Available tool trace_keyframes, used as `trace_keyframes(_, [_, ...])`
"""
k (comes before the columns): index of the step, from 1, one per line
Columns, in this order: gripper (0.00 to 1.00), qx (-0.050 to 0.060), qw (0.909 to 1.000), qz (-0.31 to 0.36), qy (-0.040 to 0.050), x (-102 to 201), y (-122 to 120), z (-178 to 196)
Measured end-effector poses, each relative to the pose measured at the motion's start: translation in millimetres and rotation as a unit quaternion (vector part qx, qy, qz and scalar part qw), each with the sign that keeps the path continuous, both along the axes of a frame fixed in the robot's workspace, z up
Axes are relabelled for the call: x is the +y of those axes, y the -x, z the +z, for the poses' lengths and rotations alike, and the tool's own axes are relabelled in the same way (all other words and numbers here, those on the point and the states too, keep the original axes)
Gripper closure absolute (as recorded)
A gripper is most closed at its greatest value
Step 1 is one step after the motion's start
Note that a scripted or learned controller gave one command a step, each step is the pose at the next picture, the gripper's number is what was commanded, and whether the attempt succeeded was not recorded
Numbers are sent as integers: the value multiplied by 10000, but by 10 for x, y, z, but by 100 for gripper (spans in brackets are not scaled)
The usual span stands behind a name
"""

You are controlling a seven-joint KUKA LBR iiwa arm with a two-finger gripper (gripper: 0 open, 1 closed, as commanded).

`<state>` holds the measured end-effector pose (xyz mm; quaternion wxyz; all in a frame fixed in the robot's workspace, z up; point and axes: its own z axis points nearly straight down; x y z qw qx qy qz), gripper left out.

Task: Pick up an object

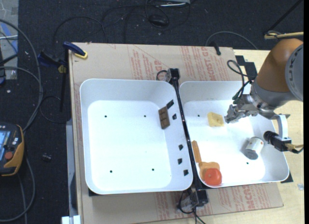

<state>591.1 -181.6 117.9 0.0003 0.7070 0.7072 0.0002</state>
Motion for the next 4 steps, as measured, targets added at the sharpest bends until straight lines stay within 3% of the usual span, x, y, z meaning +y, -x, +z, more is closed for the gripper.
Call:
trace_keyframes(3, [100,-15,10000,1,4,-3,-12,1528])
trace_keyframes(4, [100,0,10000,18,-5,466,136,1566])
